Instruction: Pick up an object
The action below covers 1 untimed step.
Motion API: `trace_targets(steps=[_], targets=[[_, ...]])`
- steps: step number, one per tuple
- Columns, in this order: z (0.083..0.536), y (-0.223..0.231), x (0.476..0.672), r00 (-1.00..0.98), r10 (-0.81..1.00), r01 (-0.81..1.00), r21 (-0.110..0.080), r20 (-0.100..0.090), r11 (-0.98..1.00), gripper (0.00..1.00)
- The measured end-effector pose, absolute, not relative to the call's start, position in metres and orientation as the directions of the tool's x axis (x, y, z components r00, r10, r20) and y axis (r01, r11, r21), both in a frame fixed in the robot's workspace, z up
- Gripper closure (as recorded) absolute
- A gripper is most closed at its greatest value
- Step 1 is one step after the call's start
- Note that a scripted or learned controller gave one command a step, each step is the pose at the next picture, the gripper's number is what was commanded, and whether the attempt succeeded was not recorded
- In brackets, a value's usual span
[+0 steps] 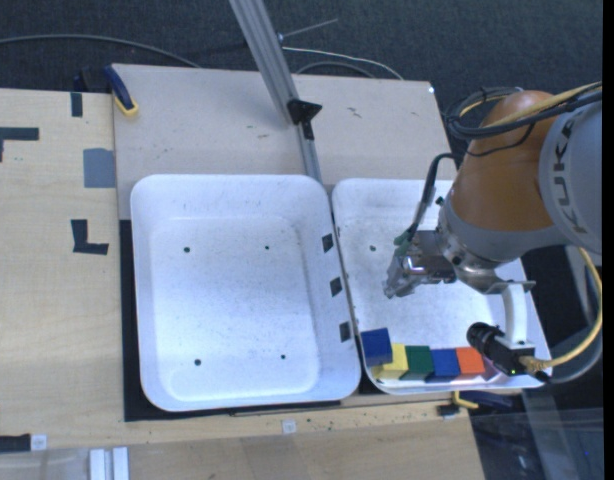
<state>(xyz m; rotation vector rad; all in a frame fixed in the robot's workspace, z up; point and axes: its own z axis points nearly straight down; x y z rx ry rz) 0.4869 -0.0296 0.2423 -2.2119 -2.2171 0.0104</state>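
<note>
Blocks: row of coloured blocks along the lower edge of the right bin [387,203], low in the frame, right of centre; a blue block [375,345] stacked at the left end on a yellow block [392,365], then a green block [419,360], a second blue block [445,363] and an orange block [470,361], side by side and touching.
Blocks against tool: below the gripper [402,280] in the frame, near but apart; blue block closest, down and slightly left of the fingertips.
Gripper: over the bare middle of the right bin, right of centre; dark and metallic, pointing down-left; spread of the jaws not readable, nothing seen pinched.
Arm: upper right to middle right, orange band bulking above the wrist, grey casing beyond.
Left bin [162,208]: centre of the frame, white, speckled, edge touching the right bin.
Metal rail [267,53]: slanting from top centre down to the seam between the bins.
Bench [47,288]: wooden, left side, with dark tape marks.
</note>
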Motion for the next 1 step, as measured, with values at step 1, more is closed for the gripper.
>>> trace_targets(steps=[1], targets=[[0.2447,-0.0319,0.4904,-0.001,1.0,1.0,-0.003,0.0,0.001,0.0]])
